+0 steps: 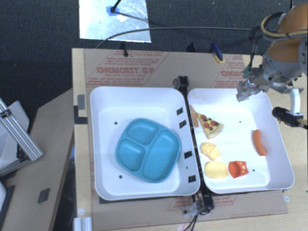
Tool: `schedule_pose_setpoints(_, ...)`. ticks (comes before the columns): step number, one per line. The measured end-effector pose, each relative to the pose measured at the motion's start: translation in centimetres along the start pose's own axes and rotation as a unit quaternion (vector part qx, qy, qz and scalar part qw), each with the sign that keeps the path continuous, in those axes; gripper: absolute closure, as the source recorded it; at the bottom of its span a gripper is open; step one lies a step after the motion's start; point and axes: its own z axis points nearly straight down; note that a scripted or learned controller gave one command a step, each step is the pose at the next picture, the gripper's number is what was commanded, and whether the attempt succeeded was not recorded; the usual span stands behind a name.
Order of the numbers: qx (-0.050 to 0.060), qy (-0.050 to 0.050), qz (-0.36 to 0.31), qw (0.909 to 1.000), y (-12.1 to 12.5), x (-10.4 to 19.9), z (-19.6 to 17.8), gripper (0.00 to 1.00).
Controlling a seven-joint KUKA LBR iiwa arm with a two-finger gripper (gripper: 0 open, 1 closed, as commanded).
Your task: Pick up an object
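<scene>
Hovering above the far edge of the right bin (284,158), the gripper (244,91) carries nothing that can be seen, and whether the pincer is wide or narrow cannot be told from this slant. So the task looks barely begun: no object is lifted, and choosing one, coming down on it, closing and raising are all left to do. Every candidate lies on that bin's floor. A toy pizza slice (210,125) sits nearest the gripper, toward the divider between the bins, with a thin orange stick (194,116) just beside it against that divider. Nearer the camera from the pizza slice lie a ridged yellow piece (210,151), a smooth yellow block (216,169) and a red fries carton (237,168), close together. A sausage (259,142) lies apart from them, by the bin's right wall. The left bin (106,105) holds a blue divided plate (148,149). Both bins rest on a cardboard sheet (144,66) printed with red lettering, laid on a pale wooden bench (53,124). Beyond the cardboard, dark carpet (38,23) covers the floor, with a shiny silver sheet (113,13) and a thin cable (192,29) on it.
</scene>
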Motion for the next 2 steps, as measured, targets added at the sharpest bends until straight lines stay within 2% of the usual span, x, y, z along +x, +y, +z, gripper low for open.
schedule_pose_setpoints(1,-0.001,0.0,-0.001,1.0,-0.6,5.8,-1.2,1.0)
schedule_pose_setpoints(2,0.001,0.0,0.0,1.0,-1.8,11.0,-0.1,1.0)
